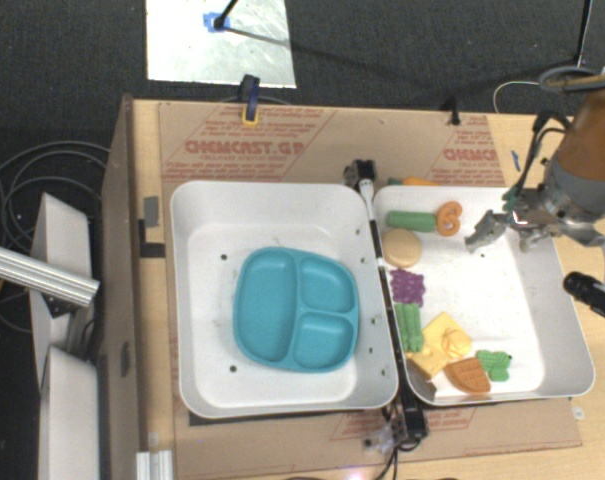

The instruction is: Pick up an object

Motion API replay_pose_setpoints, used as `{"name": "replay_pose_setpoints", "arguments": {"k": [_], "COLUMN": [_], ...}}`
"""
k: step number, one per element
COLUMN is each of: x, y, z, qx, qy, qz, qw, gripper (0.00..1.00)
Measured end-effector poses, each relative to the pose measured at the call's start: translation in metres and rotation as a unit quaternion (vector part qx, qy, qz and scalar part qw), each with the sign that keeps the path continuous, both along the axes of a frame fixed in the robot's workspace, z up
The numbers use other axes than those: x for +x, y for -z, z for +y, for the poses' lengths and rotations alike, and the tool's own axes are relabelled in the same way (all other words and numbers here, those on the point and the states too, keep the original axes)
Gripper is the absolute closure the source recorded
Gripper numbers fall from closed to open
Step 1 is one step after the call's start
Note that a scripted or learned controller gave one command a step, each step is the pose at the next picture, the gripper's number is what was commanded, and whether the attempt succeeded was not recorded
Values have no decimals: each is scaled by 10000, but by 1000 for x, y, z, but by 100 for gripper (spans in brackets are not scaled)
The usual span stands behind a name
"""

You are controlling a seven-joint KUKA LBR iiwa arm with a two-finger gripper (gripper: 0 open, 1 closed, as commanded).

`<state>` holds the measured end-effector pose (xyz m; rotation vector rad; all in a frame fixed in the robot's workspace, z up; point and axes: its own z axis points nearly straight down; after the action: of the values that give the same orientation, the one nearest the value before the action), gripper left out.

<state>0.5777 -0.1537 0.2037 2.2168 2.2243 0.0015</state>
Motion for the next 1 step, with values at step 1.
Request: {"name": "replay_pose_setpoints", "arguments": {"k": [1], "x": [25], "y": [126], "z": [4], "qx": [1], "qy": [-15], "qz": [18], "qw": [10000], "gripper": [0]}}
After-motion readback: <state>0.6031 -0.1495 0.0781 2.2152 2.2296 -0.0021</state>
